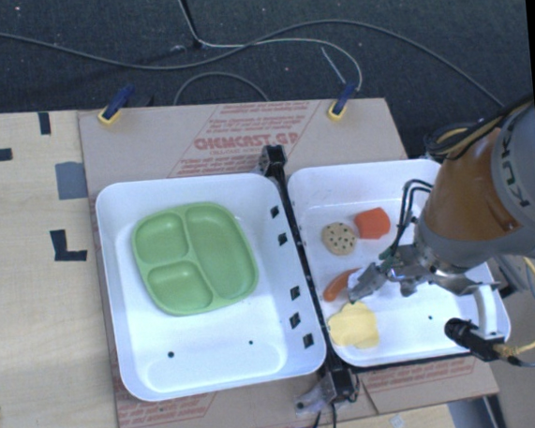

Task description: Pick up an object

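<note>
- Arm comes in from the right and hangs over the right bin, orange band facing up, wrist bent down toward the bin's left half.
- Gripper is low in that bin, pointing left, its tip just beside the right end of the carrot. Might be touching it, might not; too blurry to call.
- Fingers: honestly can't tell if they're spread or closed. It's a dark smear at the tip, and I don't see anything clearly sitting between them.
- Stuff in the right bin, all bunched in its left half:
  - cookie, round, tan with dark chips, lying flat toward the back
  - red piece just right of the cookie, close but apart
  - carrot, small orange bit lying at a slant, in front of the cookie
  - yellow lump near the front left corner, just in front of the carrot
- Left bin holds a green plate with three compartments, sitting toward the back, slightly rotated.
- Both bins sit side by side on a cardboard sheet on the tabletop, with a yellow clamp at one back corner and another clamp at the other.
- Cables trail over the dark floor behind.
</note>
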Robot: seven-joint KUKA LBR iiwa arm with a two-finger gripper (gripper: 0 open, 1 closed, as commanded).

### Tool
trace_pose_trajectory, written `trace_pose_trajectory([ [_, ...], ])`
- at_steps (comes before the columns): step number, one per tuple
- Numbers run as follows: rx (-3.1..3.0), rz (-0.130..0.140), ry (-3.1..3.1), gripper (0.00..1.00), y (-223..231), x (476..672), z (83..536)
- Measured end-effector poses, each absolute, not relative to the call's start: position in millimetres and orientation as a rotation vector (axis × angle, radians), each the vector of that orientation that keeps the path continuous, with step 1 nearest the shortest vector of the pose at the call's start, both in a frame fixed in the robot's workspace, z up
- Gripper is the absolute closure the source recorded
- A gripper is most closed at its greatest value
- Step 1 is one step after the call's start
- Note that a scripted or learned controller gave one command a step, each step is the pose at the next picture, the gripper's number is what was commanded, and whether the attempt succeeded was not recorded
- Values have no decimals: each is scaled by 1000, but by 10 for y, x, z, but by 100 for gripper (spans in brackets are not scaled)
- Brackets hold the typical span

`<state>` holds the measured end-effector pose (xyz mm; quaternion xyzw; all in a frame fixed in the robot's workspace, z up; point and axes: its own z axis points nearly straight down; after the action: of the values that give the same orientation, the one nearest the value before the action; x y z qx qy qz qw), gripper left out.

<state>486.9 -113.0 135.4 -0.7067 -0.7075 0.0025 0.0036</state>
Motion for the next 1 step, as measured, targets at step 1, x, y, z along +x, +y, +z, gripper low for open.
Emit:
trace_pose_trajectory([
  [1, -2220, 3, -2222, 0, -1125, 4865, 826],
])
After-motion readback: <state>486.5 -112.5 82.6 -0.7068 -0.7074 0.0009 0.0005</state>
